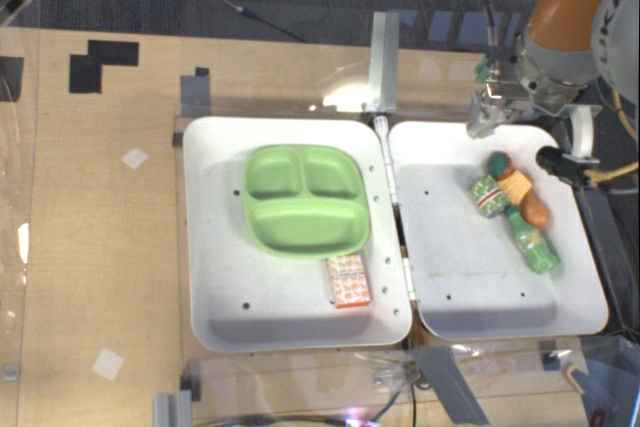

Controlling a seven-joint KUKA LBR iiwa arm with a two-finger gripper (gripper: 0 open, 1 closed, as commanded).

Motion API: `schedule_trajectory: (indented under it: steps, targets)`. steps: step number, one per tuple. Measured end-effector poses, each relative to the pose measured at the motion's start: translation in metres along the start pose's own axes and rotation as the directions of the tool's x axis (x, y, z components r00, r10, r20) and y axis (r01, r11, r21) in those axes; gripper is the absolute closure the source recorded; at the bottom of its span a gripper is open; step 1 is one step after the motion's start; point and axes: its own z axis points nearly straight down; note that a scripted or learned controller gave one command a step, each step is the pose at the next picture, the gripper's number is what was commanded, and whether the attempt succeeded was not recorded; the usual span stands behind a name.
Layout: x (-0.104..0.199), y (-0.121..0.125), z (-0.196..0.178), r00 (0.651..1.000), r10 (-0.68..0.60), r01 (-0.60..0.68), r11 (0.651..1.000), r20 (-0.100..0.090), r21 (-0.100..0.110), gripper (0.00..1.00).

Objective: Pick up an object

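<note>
Tool (487, 111) over right bin's (450, 305) far edge | finger spread cannot be told | nothing seen in grasp | green bottle (530, 243) lies well apart

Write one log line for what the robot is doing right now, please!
arm: over right bin's back edge | gripper: holding nothing seen | right bin: green bottle, small toys | left bin: green divided plate, small box

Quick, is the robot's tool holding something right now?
Tool: above the right bin's back edge; open or closed cannot be told, nothing visibly held.
</note>
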Motion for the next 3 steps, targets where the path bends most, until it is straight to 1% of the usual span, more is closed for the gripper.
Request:
schedule_trajectory:
  steps: [1, 2, 3]
  targets:
    - [0.095, -0.025, 0.026, 1.000, 0.001, -0.001, 1.000, -0.001, 0.001, 1.00]
    - [-0.008, -0.072, 0.068, 1.000, 0.005, -0.005, 1.000, 0.001, 0.002, 1.00]
    - [0.067, -0.016, 0.022, 1.000, 0.001, -0.001, 1.000, -0.001, -0.001, 1.00]
